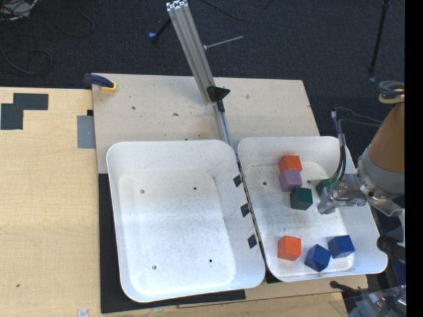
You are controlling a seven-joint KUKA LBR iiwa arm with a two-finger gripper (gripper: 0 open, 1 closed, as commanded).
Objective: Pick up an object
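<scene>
**Gripper low beside green cube, right bin**

Gripper (pixel 328 202) down near right bin's (pixel 264 154) right edge; finger opening cannot tell, nothing seen held. Green cube (pixel 301 198) just beside, mid-bin. Best centred over cube before closing. Also inside: orange cube (pixel 289 163), purple cube (pixel 290 179) toward far edge; second orange cube (pixel 289 247), two blue cubes (pixel 318 257) (pixel 341 246) along near edge.

One fixed camera is looking down at a slant from well above the worktop (pixel 264 98), taking in both white bins (pixel 132 157) mid-frame.
</scene>
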